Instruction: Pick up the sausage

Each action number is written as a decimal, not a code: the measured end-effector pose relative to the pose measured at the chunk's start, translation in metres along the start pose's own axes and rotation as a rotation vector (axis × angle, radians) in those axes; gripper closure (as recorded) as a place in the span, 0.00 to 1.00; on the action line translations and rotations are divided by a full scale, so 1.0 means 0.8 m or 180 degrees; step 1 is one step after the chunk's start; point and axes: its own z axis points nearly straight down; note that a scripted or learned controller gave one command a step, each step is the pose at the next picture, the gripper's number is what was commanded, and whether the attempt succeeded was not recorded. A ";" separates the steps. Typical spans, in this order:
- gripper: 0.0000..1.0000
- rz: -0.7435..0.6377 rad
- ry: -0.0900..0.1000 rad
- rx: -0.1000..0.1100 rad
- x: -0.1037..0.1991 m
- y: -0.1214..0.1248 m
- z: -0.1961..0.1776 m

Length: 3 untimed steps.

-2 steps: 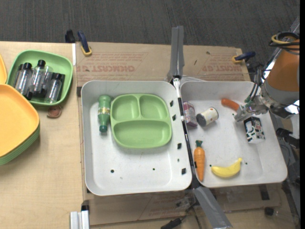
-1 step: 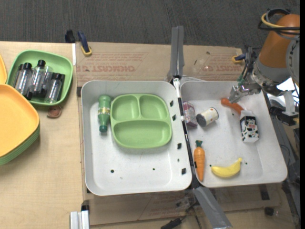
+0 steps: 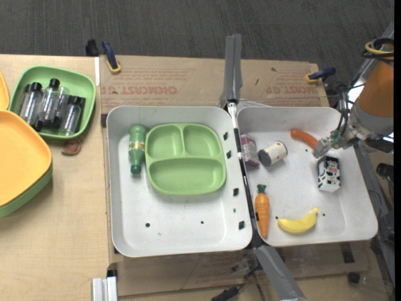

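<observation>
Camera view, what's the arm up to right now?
The arm's gripper is down in the right bin, at the right end of the orange-red sausage, which lies on the bin floor, not lifted. A toy milk carton sits just below the gripper. The green divided plate sits in the left bin.

The sausage (image 3: 304, 137) is a short, smooth orange-red link with rounded ends. It lies flat on the white floor of the right-hand bin (image 3: 351, 227), in the far part of that bin, toward its right side. It rests at a slant, its left end farther back and its right end nearer, and that nearer end runs in under the gripper's tip (image 3: 325, 146), so the very end is hard to make out.
</observation>
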 end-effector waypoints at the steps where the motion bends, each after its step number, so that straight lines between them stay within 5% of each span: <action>1: 1.00 0.0338 -0.0008 0.0041 0.011 0.080 0.026; 2: 1.00 0.0616 -0.0016 0.0030 -0.029 0.052 0.025; 3: 1.00 0.0563 -0.0008 0.0038 0.007 -0.040 -0.035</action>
